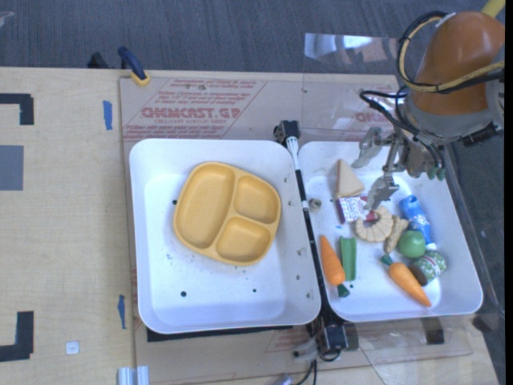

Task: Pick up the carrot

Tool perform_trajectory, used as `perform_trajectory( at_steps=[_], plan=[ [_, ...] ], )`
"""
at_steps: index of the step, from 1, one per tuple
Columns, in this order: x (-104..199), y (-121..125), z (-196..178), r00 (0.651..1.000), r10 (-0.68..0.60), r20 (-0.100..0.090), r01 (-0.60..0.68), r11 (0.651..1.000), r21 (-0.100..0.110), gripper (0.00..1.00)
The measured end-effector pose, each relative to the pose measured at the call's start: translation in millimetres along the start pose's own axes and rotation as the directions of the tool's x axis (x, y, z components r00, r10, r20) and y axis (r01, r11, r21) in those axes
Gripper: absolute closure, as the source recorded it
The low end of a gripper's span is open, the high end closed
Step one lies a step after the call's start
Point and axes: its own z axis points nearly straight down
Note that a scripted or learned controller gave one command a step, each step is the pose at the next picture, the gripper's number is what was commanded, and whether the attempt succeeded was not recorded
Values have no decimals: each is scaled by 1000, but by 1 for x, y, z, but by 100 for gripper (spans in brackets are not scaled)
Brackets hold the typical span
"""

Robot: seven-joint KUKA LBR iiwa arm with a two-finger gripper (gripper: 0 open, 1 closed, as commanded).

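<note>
Camera view is showing the hand (383,189) hovering over the right bin (469,283), seemingly spread and gripping nothing; the carrot (331,260) is lying below-left, waiting unpicked.

Two carrots in the right bin (469,295). Carrot A (331,261): orange, tapered, lying flat along the bin's left wall, down and to the left of the gripper (383,184), near but apart from it. Carrot B (409,283): orange, lying on a slant, well below the jaws, towards the bin's front right corner.
</note>
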Motion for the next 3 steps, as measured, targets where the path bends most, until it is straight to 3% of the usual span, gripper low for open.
perform_trajectory(
  at_steps=[1,2,3],
  plan=[
    [105,3,-47,997,-77,0,77,997,1,0],
    [125,-4,73,979,-205,-12,205,979,-6,0],
    [127,-82,97,910,-414,1,414,910,1,0]
  ],
)
